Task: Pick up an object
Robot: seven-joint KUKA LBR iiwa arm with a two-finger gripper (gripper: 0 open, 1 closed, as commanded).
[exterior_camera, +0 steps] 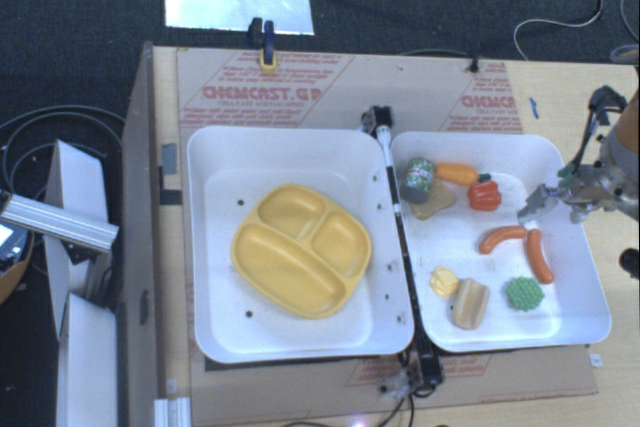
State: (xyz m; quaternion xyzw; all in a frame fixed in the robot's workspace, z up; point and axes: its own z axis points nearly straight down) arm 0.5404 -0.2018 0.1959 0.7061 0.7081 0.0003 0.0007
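The bench (330,80) carries two white bins side by side. The left bin (215,165) holds a yellow divided tray (302,249). The right bin (575,315) holds the toy foods: a can (418,176) at upper left, a tan slab (433,203) just below it, a carrot (457,173), a red pepper (484,194), two sausages (503,237) (539,255) near centre right, a broccoli (524,293), a bread piece (469,303) and a small yellow piece (444,281) at the lower edge. The gripper (535,202) is above the right bin's right side, just above the sausages. Its finger state cannot be determined, and nothing is visibly held.
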